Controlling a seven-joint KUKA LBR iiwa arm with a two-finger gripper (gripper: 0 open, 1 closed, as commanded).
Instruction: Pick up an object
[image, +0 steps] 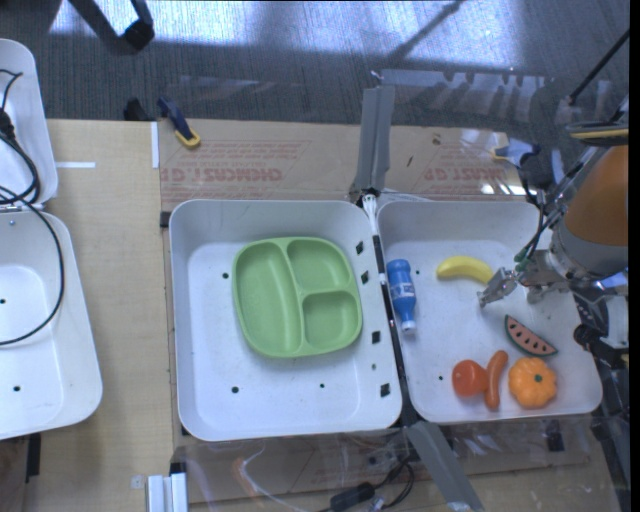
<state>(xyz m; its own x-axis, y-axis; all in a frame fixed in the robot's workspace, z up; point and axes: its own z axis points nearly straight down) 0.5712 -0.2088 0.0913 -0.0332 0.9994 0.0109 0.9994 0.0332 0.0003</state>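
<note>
You have two shallow white bins side by side on the worktop (100, 260). The left bin (190, 330) holds a green divided plate (297, 296), lying flat near its middle with three compartments. A grey divider bar (375, 145) runs from the worktop's far edge down to where the bins meet. Brown cardboard (270, 165) with red lettering lies behind the bins. Near the far left corner of that cardboard you will see a small blue and yellow clamp (178, 124). At the worktop's left edge sits a white tray (40, 340) with a black cable (30, 190) looping over it.
</note>
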